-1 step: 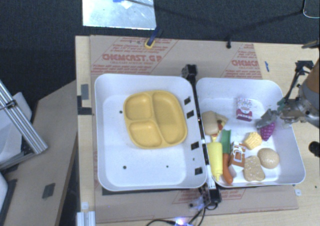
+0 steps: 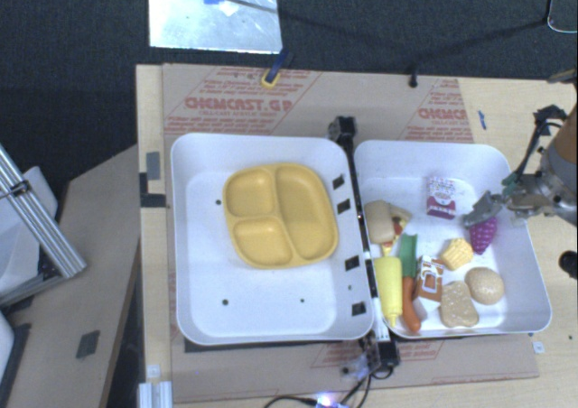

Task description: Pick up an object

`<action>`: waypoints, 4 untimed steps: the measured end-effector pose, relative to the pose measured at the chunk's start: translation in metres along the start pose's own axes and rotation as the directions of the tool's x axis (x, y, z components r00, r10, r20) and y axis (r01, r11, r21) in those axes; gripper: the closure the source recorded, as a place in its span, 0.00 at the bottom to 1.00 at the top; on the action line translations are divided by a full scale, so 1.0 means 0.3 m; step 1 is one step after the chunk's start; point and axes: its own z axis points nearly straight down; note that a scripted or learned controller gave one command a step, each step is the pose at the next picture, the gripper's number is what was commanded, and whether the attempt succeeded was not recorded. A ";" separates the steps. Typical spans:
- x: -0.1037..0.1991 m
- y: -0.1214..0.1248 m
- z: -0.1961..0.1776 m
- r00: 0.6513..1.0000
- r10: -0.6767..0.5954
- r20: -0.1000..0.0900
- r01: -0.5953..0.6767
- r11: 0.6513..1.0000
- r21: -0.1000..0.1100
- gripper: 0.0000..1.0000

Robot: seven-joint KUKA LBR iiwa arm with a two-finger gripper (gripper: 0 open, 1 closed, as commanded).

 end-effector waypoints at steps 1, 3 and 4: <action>0.026 0.026 0.175 1.000 -0.002 -0.002 0.002 1.000 0.003 0.00; 0.011 0.012 0.399 1.000 0.002 -0.001 -0.002 1.000 0.002 0.00; 0.009 0.015 0.360 1.000 0.002 0.000 -0.002 1.000 -0.002 1.00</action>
